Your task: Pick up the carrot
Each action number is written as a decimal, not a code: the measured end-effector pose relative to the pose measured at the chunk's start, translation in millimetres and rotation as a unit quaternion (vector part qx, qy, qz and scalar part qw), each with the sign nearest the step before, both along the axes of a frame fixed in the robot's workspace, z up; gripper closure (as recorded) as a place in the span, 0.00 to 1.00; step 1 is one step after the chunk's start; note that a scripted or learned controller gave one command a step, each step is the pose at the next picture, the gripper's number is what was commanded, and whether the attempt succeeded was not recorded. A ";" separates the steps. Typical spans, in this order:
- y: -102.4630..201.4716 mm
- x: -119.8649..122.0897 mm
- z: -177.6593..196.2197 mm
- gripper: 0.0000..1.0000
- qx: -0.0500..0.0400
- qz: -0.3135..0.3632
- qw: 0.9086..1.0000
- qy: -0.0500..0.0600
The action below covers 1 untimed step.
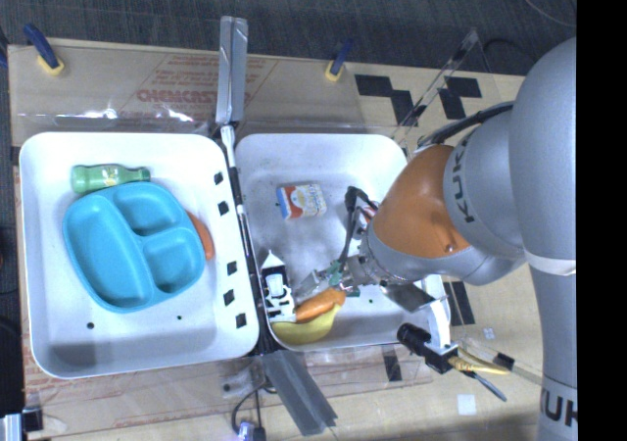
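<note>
The left bin (39,233) holds a blue tray (132,243) and green bottle (108,175). In the right bin (323,150), a carton (300,200), and the carrot (318,307) lying on a banana (304,330) at the gripper (331,280); whether its fingers are open I cannot tell.

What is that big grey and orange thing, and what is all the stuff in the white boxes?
That is a robot arm, seen by a camera looking down from above. It reaches in from the right, and its job is to pick up the carrot. At its end is a tool for grabbing, which is low over the carrot; I cannot tell if it has hold of it. The carrot lies on a yellow banana in the right bin, near the front. A small carton sits there too. In the left bin are a blue divided plate, a green bottle and something orange peeking out beside the plate.
</note>
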<state>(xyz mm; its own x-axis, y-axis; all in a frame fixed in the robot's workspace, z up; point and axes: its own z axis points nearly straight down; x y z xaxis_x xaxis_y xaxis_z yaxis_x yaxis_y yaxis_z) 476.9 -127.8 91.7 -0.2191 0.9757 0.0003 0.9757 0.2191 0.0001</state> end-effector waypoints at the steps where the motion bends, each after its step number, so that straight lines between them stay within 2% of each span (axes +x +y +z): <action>1: 0.3 0.4 9.5 1.00 0.000 0.002 1.000 0.000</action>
